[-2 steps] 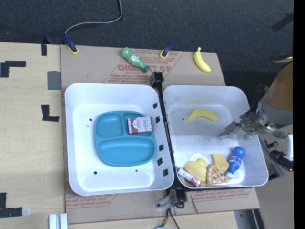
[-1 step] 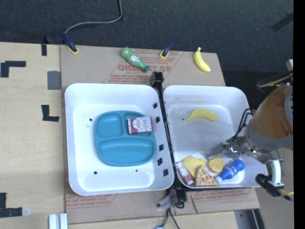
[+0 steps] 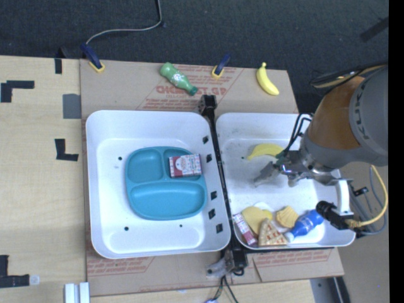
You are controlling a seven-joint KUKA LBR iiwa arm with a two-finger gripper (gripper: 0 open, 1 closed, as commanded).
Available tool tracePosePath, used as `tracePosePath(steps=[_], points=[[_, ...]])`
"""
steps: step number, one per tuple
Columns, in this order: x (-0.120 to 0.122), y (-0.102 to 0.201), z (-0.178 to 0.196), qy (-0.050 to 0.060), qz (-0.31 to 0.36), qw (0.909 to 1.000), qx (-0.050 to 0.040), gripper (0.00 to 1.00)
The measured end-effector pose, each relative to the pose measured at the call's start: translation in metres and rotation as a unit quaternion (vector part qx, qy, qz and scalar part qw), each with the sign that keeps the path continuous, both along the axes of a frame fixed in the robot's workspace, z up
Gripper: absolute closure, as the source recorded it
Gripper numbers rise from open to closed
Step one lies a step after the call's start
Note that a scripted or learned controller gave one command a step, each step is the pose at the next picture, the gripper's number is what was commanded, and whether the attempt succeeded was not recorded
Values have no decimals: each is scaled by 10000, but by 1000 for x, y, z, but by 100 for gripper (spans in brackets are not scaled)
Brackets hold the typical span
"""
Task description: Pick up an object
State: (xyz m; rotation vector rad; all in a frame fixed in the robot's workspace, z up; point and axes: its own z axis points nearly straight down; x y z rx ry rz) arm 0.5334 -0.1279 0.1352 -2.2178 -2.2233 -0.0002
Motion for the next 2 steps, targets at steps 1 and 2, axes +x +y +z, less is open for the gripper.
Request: tracePosePath(steps=[1,2], points=[[42,51,64,-6,-3,10000,-5,0],[81,-3,-10,16,-14,10000,-11,0]])
